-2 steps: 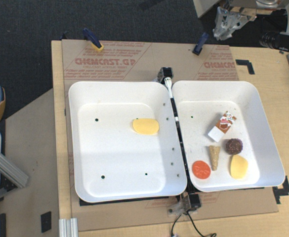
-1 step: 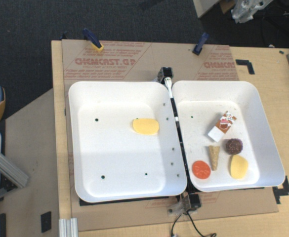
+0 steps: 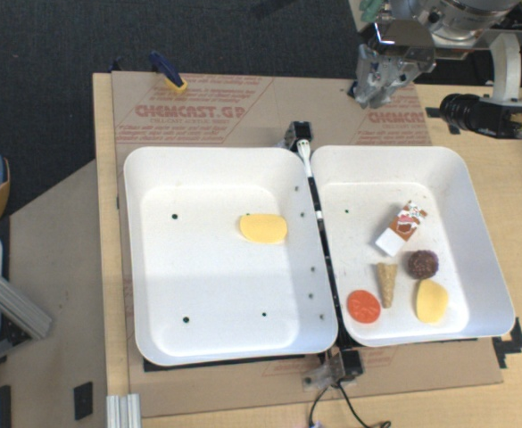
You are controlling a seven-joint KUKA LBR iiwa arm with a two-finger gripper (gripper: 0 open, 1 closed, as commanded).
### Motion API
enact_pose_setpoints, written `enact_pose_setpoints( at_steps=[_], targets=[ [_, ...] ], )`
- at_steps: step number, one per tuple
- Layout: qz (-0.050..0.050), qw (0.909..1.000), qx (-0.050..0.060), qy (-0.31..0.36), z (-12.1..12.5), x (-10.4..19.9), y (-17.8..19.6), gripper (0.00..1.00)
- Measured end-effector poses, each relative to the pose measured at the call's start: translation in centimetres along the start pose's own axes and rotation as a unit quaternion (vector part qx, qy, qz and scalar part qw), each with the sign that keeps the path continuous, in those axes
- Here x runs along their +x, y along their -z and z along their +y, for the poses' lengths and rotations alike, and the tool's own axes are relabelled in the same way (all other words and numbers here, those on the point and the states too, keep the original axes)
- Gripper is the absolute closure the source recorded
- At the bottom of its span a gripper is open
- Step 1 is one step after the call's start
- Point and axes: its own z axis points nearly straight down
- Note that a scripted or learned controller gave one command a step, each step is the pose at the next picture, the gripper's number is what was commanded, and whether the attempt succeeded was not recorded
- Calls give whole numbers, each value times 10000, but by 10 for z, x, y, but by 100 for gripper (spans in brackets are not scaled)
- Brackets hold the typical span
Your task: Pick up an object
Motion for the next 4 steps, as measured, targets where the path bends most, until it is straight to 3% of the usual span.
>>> enact_pose_setpoints(
  at_steps=[1, 2, 3, 4],
  targets=[
    [11, 10000, -98, 14, 18, 82, 65, 100],
    [0, 10000, -83, -18, 34, 103, 78, 100],
    [-4, 10000, -35, -15, 21, 122, 62, 100],
    [5, 10000, -81, -12, 43, 156, 77, 100]
  ],
)
